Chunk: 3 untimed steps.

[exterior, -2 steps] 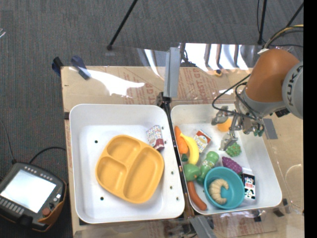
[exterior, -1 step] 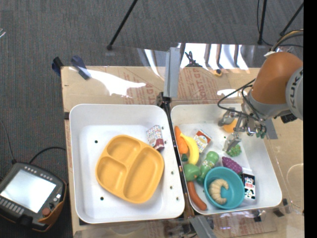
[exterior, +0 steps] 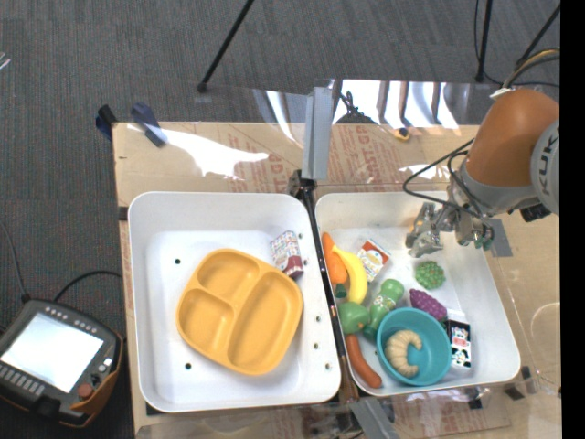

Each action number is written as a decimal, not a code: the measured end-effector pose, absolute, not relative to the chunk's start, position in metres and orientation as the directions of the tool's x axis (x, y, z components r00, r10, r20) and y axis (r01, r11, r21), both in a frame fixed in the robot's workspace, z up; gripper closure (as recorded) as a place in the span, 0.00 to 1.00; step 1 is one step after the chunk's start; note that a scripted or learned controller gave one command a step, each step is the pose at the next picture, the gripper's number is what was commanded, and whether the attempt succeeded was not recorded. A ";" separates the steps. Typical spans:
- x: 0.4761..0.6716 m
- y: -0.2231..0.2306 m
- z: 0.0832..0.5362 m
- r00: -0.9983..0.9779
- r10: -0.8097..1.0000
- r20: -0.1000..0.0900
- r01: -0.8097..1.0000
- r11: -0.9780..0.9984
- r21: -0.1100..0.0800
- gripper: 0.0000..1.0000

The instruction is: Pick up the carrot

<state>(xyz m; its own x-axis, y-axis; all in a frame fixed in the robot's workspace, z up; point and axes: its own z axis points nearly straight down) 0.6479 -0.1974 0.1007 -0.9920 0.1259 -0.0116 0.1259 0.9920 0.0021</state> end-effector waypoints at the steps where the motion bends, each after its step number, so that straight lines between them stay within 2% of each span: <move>1: 0.626 -0.212 0.304 -0.997 0.071 -0.021 0.071 0.997 -0.004 1.00; 2: 0.531 -0.211 0.192 -0.994 -0.108 0.008 -0.108 0.994 0.006 1.00; 3: 0.533 -0.212 0.196 -0.994 -0.109 0.000 -0.109 0.994 0.002 0.00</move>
